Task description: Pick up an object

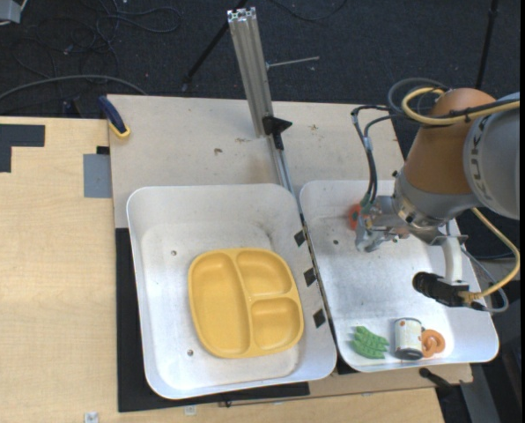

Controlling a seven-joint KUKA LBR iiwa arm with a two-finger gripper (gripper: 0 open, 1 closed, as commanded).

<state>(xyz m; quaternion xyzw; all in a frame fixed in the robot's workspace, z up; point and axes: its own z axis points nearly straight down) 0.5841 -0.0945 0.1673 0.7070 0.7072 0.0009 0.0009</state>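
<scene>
we're hovering gripper [368,236] over right white bin [368,324], upper part | finger state: can't tell | small red-orange object [356,211] sitting just beside gripper, up-left | green toy [368,343], metal can [408,337] lying well below, near front rim

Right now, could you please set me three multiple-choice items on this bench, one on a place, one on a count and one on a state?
1. Where does the yellow tray lie?
A. In the left bin
B. In the right bin
C. On the wooden bench outside the bins

2. How many compartments has the tray?
A. One
B. Three
C. Six

3. Where is the gripper?
A. Over the right bin, apart from the green object and the small can
B. Over the tray
C. Beyond both bins

Answers: 1 A, the tray rests inside the left bin. 2 B, ridges split it into three. 3 A, it hangs near that bin's far end, while those things lie at the near edge.
</scene>
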